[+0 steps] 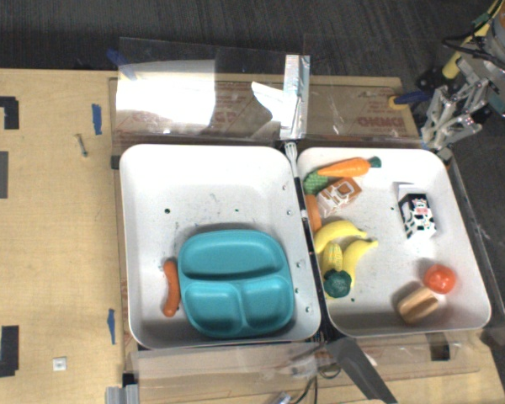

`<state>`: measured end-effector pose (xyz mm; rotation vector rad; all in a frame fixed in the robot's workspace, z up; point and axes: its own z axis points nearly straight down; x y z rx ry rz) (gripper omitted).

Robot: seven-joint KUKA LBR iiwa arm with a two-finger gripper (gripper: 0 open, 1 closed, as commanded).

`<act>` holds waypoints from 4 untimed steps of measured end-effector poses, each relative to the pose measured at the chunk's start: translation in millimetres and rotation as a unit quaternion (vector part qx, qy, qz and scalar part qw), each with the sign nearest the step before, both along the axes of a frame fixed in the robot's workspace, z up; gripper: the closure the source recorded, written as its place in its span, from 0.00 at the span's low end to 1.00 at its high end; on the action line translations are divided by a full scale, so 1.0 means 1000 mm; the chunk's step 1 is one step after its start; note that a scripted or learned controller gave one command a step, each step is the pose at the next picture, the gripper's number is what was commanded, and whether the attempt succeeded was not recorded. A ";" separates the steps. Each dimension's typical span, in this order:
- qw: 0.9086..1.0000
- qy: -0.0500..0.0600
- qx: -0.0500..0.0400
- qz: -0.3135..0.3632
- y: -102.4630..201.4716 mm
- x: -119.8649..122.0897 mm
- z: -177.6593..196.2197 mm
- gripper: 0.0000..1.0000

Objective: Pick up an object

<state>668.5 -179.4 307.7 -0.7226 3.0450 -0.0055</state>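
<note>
Camera view: tool (444, 126), grip state unclear, sits beyond right bin (467, 225) holding carrot (347, 168).

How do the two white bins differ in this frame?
The left bin holds a large teal sectioned tray and one orange sausage-like piece; the right bin holds many small things: a carrot, bananas, a tomato, a bread roll and a black-and-white item. The left bin's contents sit at its near end; the right bin's spread across it. Both are shallow, white and side by side.
</note>
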 end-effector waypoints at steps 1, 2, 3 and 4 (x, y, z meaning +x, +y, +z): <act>0.999 -0.002 0.000 -0.035 0.019 0.000 0.071 1.00; 0.999 -0.006 0.001 -0.036 0.020 0.002 0.081 1.00; 0.999 -0.013 0.001 -0.037 0.020 0.004 0.094 1.00; 0.999 0.005 0.001 0.033 0.020 -0.001 0.052 1.00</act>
